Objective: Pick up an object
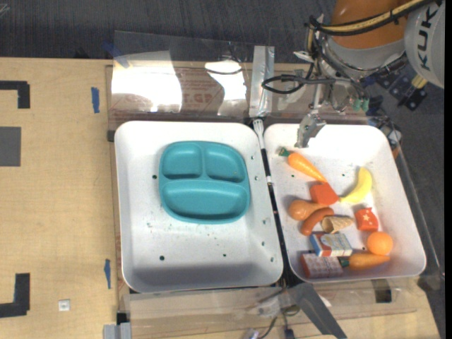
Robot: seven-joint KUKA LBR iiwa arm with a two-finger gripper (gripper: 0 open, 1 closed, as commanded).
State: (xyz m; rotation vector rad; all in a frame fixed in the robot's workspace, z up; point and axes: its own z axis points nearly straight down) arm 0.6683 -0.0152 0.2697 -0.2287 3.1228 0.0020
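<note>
Two glossy white bins [141, 260], curved yellow banana [360, 186], tapered carrot [306, 165], jaws [308, 134] state unclear

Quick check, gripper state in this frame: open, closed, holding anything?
Gripper: above the top edge of the right bin, nothing visible between its fingers; open or closed cannot be told.

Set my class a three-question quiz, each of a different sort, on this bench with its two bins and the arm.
1. True or false: the teal divided plate lies in the left bin.
2. Which toy lies nearest the gripper? A banana B upper carrot C orange
3. Fill in: the food toys sit in the ___ bin.

Key: 1 true; 2 B; 3 right.
</note>
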